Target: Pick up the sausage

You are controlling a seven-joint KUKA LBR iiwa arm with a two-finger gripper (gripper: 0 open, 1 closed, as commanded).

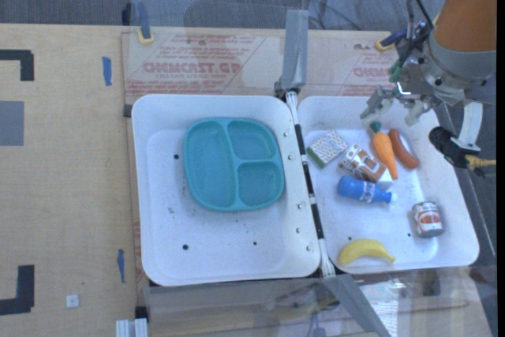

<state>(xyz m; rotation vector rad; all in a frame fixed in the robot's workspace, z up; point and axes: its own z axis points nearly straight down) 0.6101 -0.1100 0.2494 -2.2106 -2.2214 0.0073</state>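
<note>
Now the pincer (392, 108) hangs spread and empty, with the sausage (403, 150) just below it, lying tight against the carrot (384, 155). Likely trouble: a finger lands on the carrot, nudging both, or grabs the wrong one.

The arm (465, 20) is reaching in from the right, its gripper (394, 108) hanging open over the far part of the right bin (461, 249), just beyond the carrot (384, 153) and the sausage (403, 149), touching neither. Those two are lying side by side, the sausage to the right. Near them a small box (328, 146), a carton (362, 162), a blue bottle (363, 190), a can (427, 219) and a banana (365, 252) are sitting apart. A teal tray (233, 163) with three compartments is resting in the left bin (158, 241).
</note>
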